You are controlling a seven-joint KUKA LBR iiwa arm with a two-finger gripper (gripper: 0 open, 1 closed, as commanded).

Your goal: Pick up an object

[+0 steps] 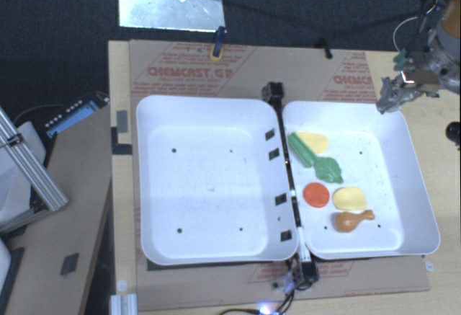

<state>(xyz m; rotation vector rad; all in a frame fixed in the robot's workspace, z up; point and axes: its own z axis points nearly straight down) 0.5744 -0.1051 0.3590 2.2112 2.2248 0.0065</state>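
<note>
Counting right bin (414,162): five toys | claw (392,99) above rim

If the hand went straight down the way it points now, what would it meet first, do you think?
Probably the far right rim of the right bin, or the bench just beside it; the hand hangs at that corner, well clear of the toys. Depth is hard to judge.

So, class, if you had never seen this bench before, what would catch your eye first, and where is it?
The bright toy foods clustered in the right bin: a green vegetable, a yellow piece, a red disc, a second yellow piece and a brown drumstick. Next, the gripper hovering over that bin's far right corner.
</note>
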